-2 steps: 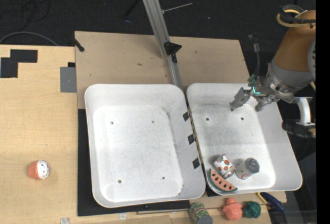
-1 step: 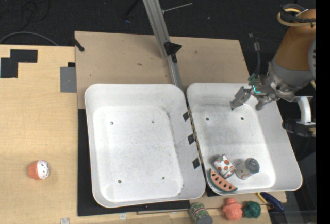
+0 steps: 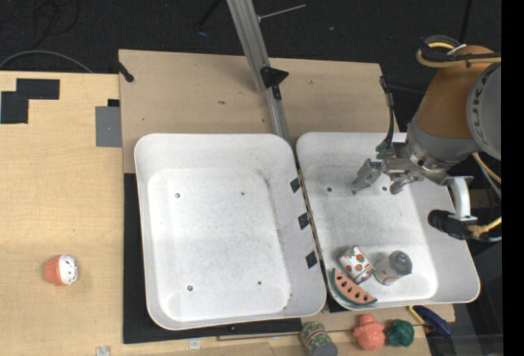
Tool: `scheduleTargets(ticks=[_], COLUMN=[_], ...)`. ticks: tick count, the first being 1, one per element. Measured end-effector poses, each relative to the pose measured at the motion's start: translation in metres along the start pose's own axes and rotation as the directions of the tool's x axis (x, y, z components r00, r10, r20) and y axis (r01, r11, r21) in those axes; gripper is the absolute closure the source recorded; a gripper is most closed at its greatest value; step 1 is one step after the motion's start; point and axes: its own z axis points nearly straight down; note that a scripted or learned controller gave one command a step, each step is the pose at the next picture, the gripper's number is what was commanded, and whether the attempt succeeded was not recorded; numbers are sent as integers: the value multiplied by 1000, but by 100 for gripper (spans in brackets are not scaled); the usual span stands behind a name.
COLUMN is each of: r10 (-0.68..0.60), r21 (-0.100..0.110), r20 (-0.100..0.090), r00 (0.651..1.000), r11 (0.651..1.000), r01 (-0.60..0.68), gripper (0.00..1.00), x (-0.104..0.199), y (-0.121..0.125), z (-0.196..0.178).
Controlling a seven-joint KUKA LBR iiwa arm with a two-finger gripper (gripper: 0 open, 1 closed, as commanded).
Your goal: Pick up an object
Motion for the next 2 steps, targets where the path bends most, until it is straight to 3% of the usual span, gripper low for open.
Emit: scheduleTargets(ticks=[1, 2], r10=[1, 4], r21=[-7, -6], r20=[2, 2], r00=[1000, 1000], r11=[1000, 1000], r01=[-1, -4], gripper=[0, 100], x=[1, 0], y=[1, 0], z=[51, 41])
